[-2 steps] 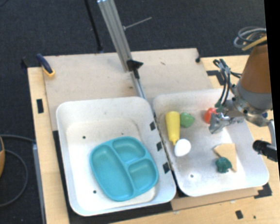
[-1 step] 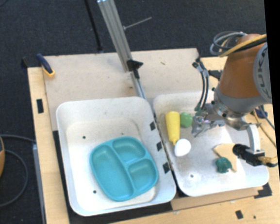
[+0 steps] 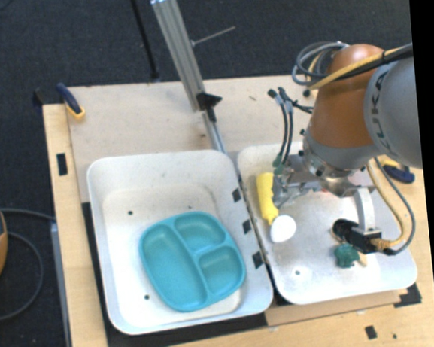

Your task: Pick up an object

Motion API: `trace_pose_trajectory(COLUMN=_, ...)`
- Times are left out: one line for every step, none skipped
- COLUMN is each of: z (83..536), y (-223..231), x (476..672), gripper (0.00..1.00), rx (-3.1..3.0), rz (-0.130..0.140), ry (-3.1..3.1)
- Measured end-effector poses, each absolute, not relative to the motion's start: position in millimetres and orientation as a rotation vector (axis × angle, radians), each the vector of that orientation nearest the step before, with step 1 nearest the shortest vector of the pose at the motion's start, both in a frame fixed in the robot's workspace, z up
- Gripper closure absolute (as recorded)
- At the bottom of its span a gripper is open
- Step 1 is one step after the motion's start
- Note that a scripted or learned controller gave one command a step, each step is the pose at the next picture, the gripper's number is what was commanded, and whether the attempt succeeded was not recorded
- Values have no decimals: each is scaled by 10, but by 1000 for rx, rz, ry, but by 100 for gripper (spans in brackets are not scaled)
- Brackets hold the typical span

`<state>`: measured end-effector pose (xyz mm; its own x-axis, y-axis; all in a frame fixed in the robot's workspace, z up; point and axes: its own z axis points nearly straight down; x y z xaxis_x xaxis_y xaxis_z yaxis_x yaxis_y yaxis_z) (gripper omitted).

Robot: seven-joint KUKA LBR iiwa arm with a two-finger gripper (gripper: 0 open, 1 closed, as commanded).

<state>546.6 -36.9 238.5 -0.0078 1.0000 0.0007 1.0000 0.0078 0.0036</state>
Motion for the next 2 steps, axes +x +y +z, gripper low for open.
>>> trace_pose_trajectory(z=2485, y=215, x=5502, gripper=100, rx=2211, rz=5, ry=2231)
trace_pose_trajectory(z=2532, y=733, x=5600, gripper=100, rx=2212, rz=3, ry=2230)
